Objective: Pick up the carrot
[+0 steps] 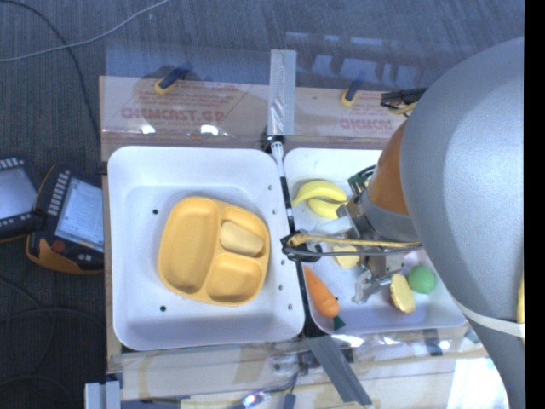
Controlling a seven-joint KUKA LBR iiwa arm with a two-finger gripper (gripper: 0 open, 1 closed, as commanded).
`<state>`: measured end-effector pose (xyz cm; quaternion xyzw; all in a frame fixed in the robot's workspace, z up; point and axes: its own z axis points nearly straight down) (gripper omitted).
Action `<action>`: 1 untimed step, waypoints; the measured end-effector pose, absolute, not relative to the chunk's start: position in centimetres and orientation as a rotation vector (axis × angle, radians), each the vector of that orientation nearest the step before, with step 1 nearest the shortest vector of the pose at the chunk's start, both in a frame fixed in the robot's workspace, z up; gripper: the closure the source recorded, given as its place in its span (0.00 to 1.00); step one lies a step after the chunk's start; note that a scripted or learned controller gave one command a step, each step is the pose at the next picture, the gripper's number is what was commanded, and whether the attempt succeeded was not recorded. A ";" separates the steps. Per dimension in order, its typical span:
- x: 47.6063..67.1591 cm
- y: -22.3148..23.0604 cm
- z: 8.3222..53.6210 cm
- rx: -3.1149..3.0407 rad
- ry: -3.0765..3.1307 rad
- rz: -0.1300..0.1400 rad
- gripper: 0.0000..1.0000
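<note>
The carrot (322, 293) is orange with a green stub at its near end. It lies in the right bin (443, 318), close to that bin's left wall and near the front. My gripper (371, 281) hangs just right of the carrot, low over the bin floor, and nothing shows in its grasp. The grey arm with its orange band (393, 186) covers the right part of the bin.
A banana (318, 196) lies at the back of the right bin. A green ball (420, 279) and a yellow piece (402, 295) sit right of the gripper. A thin yellowish rod (349, 244) crosses above the carrot. The left bin (136, 313) holds a yellow divided plate (213, 250).
</note>
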<state>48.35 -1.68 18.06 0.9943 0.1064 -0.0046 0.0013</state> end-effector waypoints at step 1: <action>48.4 -1.6 18.6 3.118 0.355 -0.029 1.00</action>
